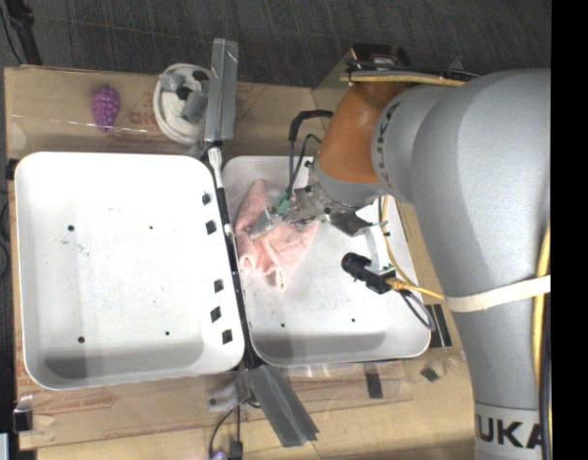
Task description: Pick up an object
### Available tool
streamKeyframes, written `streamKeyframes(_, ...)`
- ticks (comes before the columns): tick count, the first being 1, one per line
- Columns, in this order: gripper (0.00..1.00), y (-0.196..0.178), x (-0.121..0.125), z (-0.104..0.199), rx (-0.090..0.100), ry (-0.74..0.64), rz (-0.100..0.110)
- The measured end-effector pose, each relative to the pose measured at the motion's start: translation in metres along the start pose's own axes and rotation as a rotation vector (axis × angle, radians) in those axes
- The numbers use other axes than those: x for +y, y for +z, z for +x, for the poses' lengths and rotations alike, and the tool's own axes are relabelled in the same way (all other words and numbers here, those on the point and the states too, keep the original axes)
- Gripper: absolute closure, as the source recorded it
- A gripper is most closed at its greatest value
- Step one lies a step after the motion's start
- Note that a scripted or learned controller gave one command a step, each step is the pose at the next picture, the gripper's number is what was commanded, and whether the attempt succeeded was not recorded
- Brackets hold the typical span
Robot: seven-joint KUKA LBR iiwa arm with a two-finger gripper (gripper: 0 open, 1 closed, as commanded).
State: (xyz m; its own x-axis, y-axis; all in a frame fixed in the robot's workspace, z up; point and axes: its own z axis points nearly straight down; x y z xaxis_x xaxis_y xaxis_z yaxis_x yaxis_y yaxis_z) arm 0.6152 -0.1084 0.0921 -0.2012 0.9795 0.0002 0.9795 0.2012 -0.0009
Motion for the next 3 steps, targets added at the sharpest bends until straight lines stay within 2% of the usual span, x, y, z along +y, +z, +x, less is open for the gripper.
streamKeyframes(1, 0.0, -0.027, -0.001, -0.002, 0.0, 0.183, 0.002)
streamKeyframes(2, 0.0, -0.001, 0.021, -0.032, 0.001, 0.148, 0.0)
streamKeyframes(3, 0.0, -0.101, 0.045, 0.012, 0.0, 0.062, 0.0)
